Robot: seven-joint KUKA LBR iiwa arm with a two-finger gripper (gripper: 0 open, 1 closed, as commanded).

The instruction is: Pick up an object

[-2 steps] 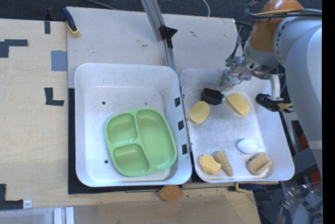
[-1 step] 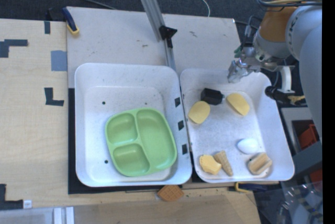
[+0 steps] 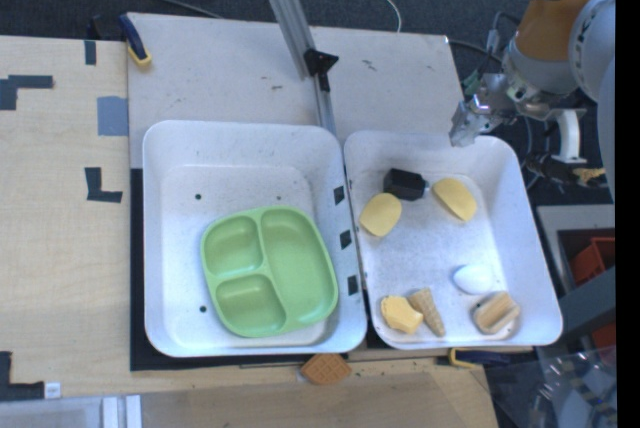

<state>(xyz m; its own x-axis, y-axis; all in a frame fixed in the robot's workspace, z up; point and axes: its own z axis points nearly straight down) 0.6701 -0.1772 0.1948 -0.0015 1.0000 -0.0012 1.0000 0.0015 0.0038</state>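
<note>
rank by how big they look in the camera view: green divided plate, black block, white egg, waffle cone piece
1. green divided plate, by far the largest.
2. black block.
3. white egg and waffle cone piece: too alike to rank. The cone is longer but thinner, the egg rounder. The black block is only slightly bigger than either.

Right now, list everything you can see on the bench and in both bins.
Shallow white bins: two, side by side.
Green divided plastic plate: one, left bin.
Small black block: one, right bin, far side.
Yellow rounded food pieces: three, right bin.
White egg-shaped piece: one, right bin.
Tan cone: one, near edge.
Brown bread-like piece: one, near right corner.
Waffle-brown piece: one, bench, in front of bins.
Gripper: above right bin's far rim.
</note>
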